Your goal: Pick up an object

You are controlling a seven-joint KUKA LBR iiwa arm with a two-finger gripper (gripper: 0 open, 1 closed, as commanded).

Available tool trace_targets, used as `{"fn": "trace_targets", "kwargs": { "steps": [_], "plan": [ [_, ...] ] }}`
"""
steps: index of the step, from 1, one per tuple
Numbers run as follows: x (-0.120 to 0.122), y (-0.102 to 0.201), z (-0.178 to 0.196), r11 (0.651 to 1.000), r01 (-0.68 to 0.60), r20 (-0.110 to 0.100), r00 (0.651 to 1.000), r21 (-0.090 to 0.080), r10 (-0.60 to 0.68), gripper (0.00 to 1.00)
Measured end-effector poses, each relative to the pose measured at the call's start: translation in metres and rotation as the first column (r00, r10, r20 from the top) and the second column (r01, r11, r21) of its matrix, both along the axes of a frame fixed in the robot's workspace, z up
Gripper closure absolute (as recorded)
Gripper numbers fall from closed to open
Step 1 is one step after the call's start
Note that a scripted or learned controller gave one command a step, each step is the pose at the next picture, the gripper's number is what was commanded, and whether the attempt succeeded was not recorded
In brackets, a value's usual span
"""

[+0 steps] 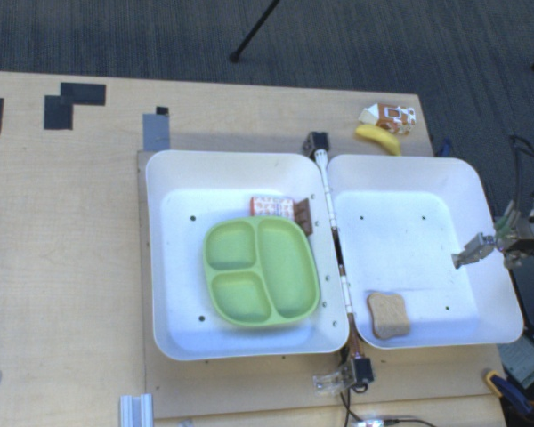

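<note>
White bins sit side by side. The gripper (477, 249) is over the right bin's (427, 181) right edge, fingers hard to read. Far to its left, the left bin (173, 238) holds a green divided plate (261, 271) and a small box (272, 207). Nearer, lower left, lies a tan sponge (388, 314).

I read the light as even and overhead — bright, slightly cool. Both white bins (160, 238) run near blown-out, their floors tinted bluish. The green plate (262, 269) throws a soft, thin shadow at its lower edge. Overall focus is soft; the gripper (473, 252) at right of frame looks smeared — fine detail lost.
</note>
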State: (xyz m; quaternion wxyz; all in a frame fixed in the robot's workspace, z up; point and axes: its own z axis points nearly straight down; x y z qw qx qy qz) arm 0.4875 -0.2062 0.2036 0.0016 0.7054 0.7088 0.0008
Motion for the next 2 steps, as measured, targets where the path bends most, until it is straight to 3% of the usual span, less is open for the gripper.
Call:
{"fn": "trace_targets", "kwargs": {
  "steps": [1, 2],
  "plan": [
    [0.0, 0.0, -0.007, 1.0, 0.001, -0.001, 1.0, 0.0, -0.001, 0.0],
    [0.0, 0.062, 0.038, 1.0, -0.001, 0.001, 1.0, 0.001, 0.001, 0.0]
  ]
}}
